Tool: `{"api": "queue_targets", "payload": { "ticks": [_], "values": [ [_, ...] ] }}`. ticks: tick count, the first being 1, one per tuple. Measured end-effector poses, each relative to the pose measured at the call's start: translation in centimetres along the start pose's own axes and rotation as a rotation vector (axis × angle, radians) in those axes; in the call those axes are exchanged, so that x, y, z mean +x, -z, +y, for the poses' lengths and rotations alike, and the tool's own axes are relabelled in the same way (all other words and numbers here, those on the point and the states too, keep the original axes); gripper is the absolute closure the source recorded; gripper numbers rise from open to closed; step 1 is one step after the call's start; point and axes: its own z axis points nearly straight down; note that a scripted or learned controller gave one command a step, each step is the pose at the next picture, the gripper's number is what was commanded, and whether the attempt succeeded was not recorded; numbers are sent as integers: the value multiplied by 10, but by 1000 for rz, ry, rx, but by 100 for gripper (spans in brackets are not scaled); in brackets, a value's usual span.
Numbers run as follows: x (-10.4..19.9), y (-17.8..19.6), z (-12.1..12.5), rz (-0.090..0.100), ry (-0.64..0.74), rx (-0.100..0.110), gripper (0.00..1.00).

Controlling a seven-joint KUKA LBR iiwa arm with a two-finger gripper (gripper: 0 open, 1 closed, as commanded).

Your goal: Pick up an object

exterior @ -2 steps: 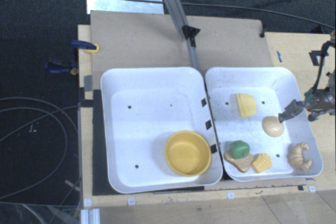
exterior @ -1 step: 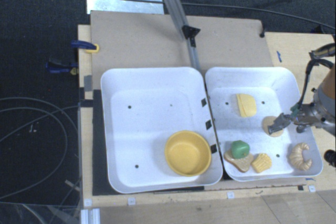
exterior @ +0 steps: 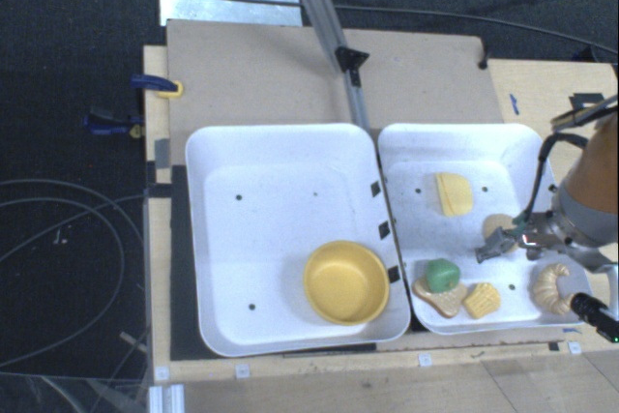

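Two white bins (exterior: pixel 290 145), one yellow bowl (exterior: pixel 346 281), end effector (exterior: pixel 491 247)

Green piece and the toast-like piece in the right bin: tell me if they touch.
Touching. The camera view shows the green piece overlapping the top of the toast-like piece with no white bin floor between them.

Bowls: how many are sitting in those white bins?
1. A yellow bowl sits in the left bin, near its front right corner. The right bin holds small food-like pieces, though the gripper may hide something.
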Motion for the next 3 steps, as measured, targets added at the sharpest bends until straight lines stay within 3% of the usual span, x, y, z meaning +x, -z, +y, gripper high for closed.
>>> {"api": "queue_targets", "payload": {
  "ticks": [1, 2, 3],
  "values": [
    [0, -47, 0, 0, 0, -1, 0],
    [0, -34, 2, -3, 0, -7, 100],
    [-5, 16, 12, -4, 4, -10, 100]
  ]
}}
